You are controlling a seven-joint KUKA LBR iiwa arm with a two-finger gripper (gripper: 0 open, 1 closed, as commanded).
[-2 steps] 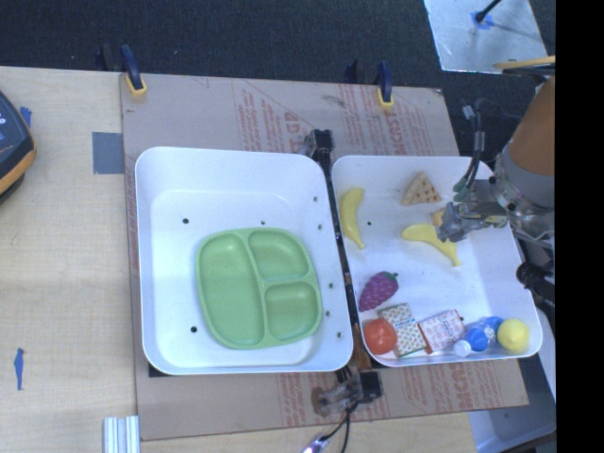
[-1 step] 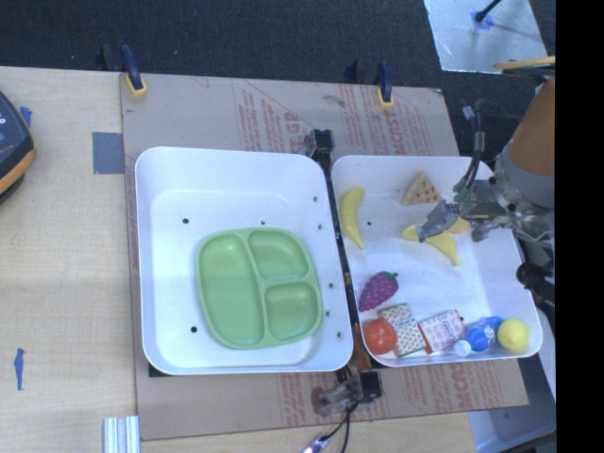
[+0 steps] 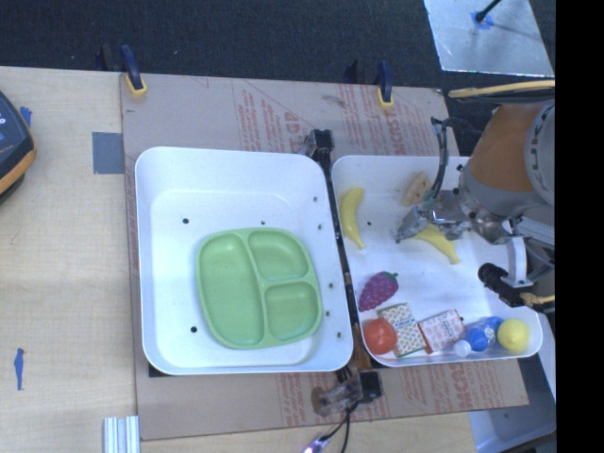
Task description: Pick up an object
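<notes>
Robot lab, clamped bench [image 3: 66, 253], two white bins [image 3: 151, 253]

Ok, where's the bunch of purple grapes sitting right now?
The purple grapes lie in the right bin, near its left wall, below the upright banana and just above the tomato.

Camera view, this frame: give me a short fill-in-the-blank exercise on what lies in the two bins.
1. The green divided plate lies in the ____ bin.
2. The purple grapes lie in the ____ bin.
3. The plate has ____ compartments.
4. The gripper hovers beside a ____ banana.

Missing words: left; right; three; yellow
</notes>
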